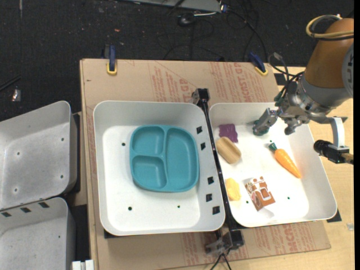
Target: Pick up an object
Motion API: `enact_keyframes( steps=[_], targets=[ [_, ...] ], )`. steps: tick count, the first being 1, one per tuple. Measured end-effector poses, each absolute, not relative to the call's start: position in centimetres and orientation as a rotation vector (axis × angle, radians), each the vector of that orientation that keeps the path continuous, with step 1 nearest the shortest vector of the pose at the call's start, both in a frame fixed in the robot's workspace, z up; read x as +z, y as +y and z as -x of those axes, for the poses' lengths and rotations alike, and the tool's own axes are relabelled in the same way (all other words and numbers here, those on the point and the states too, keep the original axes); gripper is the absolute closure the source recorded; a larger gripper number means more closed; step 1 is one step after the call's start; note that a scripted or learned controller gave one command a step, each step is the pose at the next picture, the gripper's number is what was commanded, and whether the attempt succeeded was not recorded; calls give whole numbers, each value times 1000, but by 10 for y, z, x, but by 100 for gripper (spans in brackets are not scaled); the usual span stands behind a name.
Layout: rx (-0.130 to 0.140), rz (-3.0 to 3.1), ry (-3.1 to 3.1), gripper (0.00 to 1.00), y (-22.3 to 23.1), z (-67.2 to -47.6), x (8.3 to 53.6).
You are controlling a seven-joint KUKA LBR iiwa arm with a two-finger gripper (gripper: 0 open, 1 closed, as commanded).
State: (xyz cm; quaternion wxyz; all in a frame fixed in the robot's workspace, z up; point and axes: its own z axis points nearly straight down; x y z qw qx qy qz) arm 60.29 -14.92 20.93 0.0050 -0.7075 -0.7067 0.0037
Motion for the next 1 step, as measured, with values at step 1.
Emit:
enact_keyframes(
  steps=[1],
  targets=[
    [0,2220,-2223,0,-149,-606,216]
  ],
)
